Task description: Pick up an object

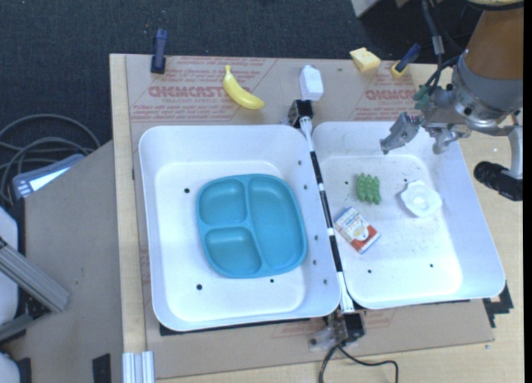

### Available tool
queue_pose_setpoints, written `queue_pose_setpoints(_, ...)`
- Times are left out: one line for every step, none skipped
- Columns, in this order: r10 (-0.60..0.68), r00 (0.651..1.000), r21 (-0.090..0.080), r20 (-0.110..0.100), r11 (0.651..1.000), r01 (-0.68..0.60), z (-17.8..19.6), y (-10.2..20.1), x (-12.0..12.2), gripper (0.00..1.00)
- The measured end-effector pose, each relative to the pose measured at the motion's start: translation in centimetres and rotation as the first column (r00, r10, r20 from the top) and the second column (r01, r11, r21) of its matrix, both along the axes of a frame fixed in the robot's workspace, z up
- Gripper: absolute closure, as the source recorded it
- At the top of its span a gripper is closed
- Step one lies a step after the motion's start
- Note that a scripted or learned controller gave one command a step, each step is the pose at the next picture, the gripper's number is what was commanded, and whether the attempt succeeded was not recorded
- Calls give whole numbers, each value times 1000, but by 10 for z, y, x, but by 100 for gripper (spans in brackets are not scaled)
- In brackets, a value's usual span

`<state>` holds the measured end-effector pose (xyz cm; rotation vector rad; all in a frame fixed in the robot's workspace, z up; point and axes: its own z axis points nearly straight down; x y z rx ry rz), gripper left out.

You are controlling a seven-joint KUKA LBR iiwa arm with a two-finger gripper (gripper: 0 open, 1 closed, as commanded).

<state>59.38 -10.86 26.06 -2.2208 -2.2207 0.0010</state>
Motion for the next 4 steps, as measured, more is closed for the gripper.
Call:
queue_pose_setpoints(0, 1000, 0, -1, 1000, 0, -106, 15, -11, 0)
queue_pose_setpoints(-1, 1000, 1, -3, 1000, 1, -177, 1, 14, 0)
queue_pose_setpoints(-1, 1000, 0, 1, 1000, 1, -166, 1, 15, 100)
queue_pose_setpoints(1, 1000, 0, 3, 1000, -1, -75, 39, -11, 100)
